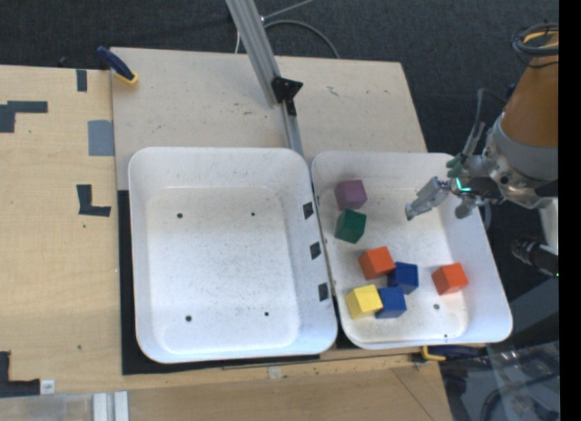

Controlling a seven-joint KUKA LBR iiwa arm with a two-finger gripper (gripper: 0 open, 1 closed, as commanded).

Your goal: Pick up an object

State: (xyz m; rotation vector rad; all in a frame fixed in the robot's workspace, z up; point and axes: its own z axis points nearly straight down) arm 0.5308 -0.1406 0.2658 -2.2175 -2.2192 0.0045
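The right bin (481,319) holds several small cubes. A purple cube (350,194) and a green cube (350,226) sit near its left wall. Lower down lie an orange cube (376,261), two blue cubes (404,275) (391,301) and a yellow cube (365,300), packed close together. A red-orange cube (449,278) sits alone toward the right. My gripper (443,206) hovers over the bin's upper right part, open, with nothing between its fingers. It is right of the purple cube and above the red-orange cube in the image.
The left bin (145,229) stands beside the right one, their rims touching. A slanted metal pole (259,38) with a black clamp ends at the bins' back edge. A blue and yellow tool (118,65) lies at the bench's back left.
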